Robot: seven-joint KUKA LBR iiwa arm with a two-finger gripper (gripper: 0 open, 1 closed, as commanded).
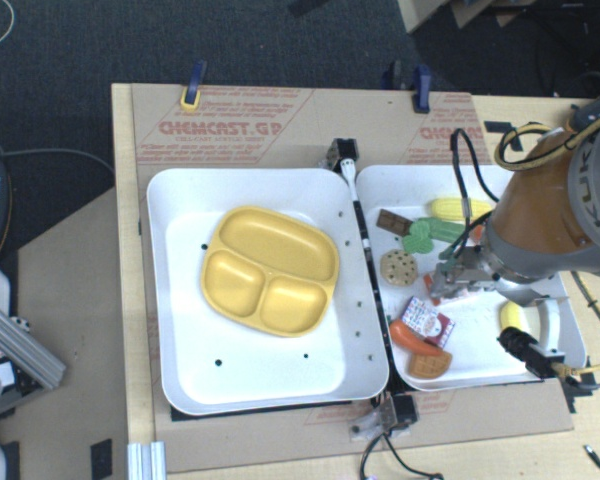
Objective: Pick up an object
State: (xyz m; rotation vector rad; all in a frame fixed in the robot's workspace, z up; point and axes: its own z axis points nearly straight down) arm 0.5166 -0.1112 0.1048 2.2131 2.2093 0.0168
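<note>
The hand [450, 276] hovers over a small red-and-white packet [423, 319] in the right bin [480, 373]; its grip cannot be told.

Divided plate [270, 271] in left bin [175, 368], toy foods [417, 278] in right bin [400, 180]

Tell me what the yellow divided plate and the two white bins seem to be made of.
Yellow divided plate: likely moulded plastic, smooth and slightly glossy, with soft highlights on its rounded compartment rims. Left bin and right bin: probably thin formed plastic, white and glossy, with rounded corners and a faint sheen.
</note>
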